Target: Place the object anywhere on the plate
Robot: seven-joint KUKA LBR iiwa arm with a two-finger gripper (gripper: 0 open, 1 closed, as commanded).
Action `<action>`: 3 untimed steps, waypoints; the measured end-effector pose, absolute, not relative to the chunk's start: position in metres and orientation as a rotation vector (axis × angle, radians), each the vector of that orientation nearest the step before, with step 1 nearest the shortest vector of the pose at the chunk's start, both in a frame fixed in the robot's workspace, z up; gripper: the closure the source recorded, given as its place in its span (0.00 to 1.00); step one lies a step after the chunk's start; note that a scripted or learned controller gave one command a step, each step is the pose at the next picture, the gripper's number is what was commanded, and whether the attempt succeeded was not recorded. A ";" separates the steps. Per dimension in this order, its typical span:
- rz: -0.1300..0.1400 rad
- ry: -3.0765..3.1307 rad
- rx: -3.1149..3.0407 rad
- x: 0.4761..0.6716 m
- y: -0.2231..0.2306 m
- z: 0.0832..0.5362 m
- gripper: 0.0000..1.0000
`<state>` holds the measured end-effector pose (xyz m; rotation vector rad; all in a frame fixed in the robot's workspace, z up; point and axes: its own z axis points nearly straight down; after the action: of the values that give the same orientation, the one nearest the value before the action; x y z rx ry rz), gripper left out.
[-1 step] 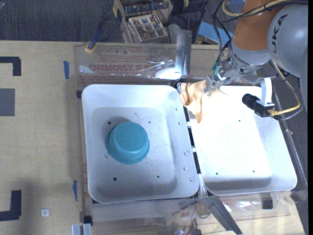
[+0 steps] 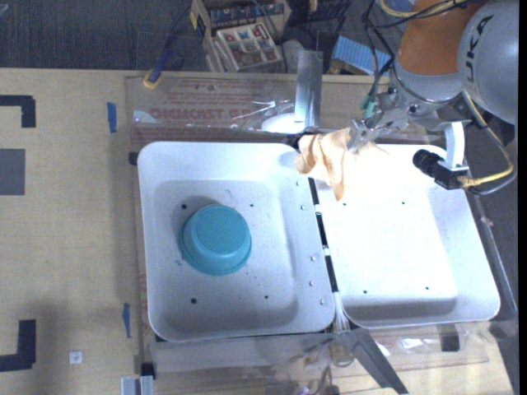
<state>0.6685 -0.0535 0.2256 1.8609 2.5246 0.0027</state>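
A blue round plate (image 2: 216, 239) lies in the middle of the left bin (image 2: 165, 179). A limp, pale tan object (image 2: 324, 160) hangs at the far end of the divider between the two bins, above and to the right of the plate. My gripper (image 2: 357, 137) comes in from the right and is shut on the tan object's right edge, with the rest drooping down to the left. The object is well apart from the plate.
The right bin (image 2: 412, 245) lies under the arm, its floor brightly lit. A black fitting (image 2: 434, 168) on the arm sticks out over its far right part. A metal upright (image 2: 308, 89) and clear plastic sheeting stand just behind the bins.
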 end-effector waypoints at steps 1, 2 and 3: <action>0.000 2.846 1.329 0.664 -0.010 0.218 1.00; 0.003 3.050 0.740 0.649 0.034 0.221 1.00; 0.004 3.137 0.126 0.645 0.078 0.215 1.00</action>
<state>0.6448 0.0782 0.2150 0.1265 3.1365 0.0037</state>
